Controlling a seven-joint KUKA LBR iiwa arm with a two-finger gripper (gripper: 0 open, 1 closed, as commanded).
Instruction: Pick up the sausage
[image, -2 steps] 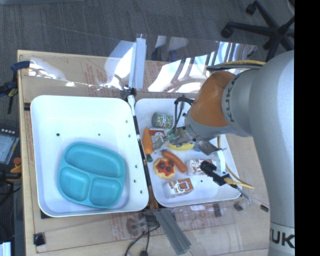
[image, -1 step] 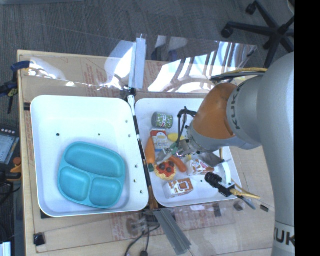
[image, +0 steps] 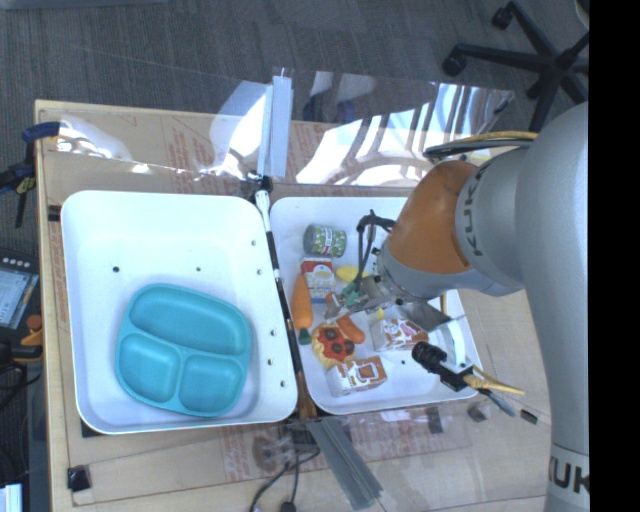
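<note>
**Claw low over the cluttered right bin**

The arm (image: 480, 230) reaches in from the right, its orange band above the wrist hanging over the right bin (image: 290, 215). The claw (image: 362, 290) sits low among the toy foods there, but the wrist hides it, so I cannot tell its state.

The sausage (image: 350, 328), a short orange-red piece, lies near the middle of the right bin, just beside the claw and below it. A carrot (image: 302, 303) lies along the bin's left wall. A green can (image: 325, 240) lies near the bin's top. A pizza slice (image: 336, 345) touches the sausage's lower left.

The left bin (image: 90, 220) on the surface holds a blue divided tray (image: 183, 348).
</note>
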